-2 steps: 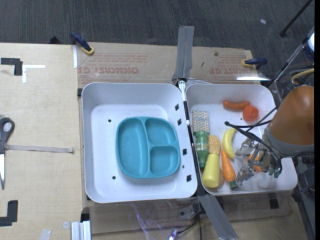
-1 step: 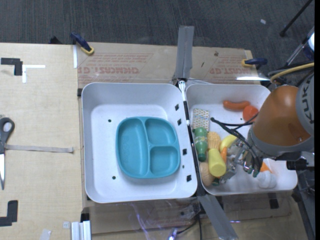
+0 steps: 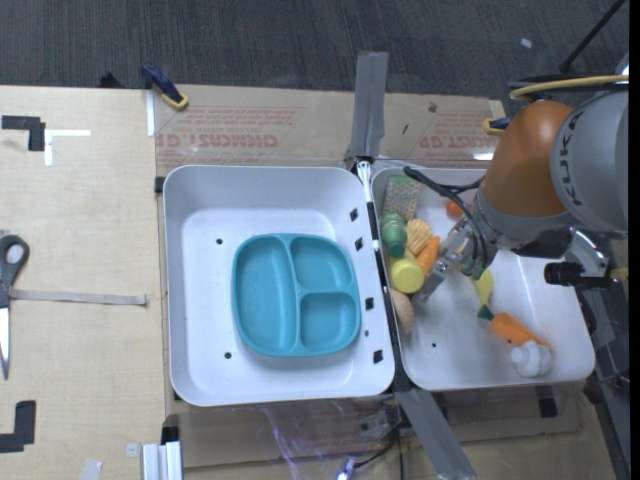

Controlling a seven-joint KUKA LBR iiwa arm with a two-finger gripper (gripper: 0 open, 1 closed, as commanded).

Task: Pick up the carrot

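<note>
The gripper (image 3: 440, 271) is low in the right bin (image 3: 560, 368), its state I cannot tell, perhaps touching the yellow toy (image 3: 406, 274) at its left, while the carrot (image 3: 512, 328) lies apart at lower right.

This is a robot lab or test room — not a home. A big grey robot arm (image 3: 590, 158) with an orange band reaches in at three o'clock, and black cables run off it. Two white bins (image 3: 200, 368) sit side by side on a bare wooden bench (image 3: 70, 368), joined with grey tape (image 3: 370, 98). Flat brown cardboard (image 3: 260, 128) lies under them at twelve o'clock. Scissors (image 3: 8, 288) rest at nine o'clock, near black tape marks on the wood. The food in the right bin is plastic toys — things for trying out. The floor is dark grey carpet (image 3: 250, 18).
</note>
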